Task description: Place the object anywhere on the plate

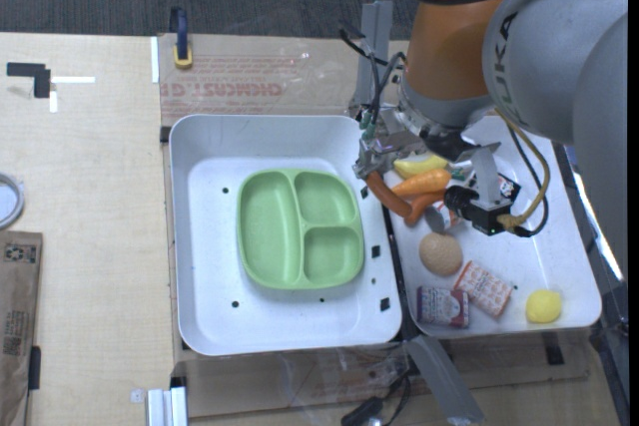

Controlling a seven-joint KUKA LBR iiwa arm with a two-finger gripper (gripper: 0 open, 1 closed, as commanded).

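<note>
Looming over the right bin point(574, 244), the arm point(519, 25) hides its gripper point(419, 177), whose opening I cannot tell, above carrots point(414, 190) and a banana point(421, 165), while the green plate point(300, 229) sits in the left bin point(200, 244).

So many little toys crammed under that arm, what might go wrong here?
The tool sits low among a crowded heap: carrot, banana and egg lie close together, so it may grab the wrong one or nudge others. The green plate is in the other bin, so anything carried could slip crossing the rims.
</note>
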